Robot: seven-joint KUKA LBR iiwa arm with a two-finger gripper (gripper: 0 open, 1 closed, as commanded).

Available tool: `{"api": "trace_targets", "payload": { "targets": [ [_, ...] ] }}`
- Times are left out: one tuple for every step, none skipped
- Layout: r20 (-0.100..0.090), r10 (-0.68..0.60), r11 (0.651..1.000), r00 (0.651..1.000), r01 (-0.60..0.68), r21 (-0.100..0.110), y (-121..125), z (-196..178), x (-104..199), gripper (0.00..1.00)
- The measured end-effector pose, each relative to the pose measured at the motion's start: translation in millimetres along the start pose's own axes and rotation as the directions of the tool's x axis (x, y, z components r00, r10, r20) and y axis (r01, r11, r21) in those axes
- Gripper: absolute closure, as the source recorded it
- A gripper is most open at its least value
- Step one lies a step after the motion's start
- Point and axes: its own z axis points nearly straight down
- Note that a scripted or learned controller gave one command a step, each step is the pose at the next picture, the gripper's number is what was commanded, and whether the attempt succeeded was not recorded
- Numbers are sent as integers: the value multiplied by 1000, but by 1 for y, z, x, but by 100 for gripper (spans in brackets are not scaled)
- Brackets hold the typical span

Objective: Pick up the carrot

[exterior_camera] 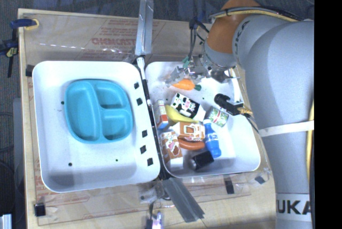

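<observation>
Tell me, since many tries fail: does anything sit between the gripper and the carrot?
Nothing visible does. The gripper hangs right at the carrot near the right bin's far wall. The cow-patterned box lies just beside the carrot, on its near side.

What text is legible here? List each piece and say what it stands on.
"UKA": dark letters on the grey arm, cut off at the picture's edge.
Red print on the bench board behind the bins: upside down, too blurred to read.
Labels on the packets and the blue bottle in the right bin: too small to read.
</observation>
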Motion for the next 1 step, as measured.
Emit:
{"api": "trace_targets", "payload": {
  "targets": [
    [4,-54,999,999,54,1,-1,-1,6,0]
  ]
}}
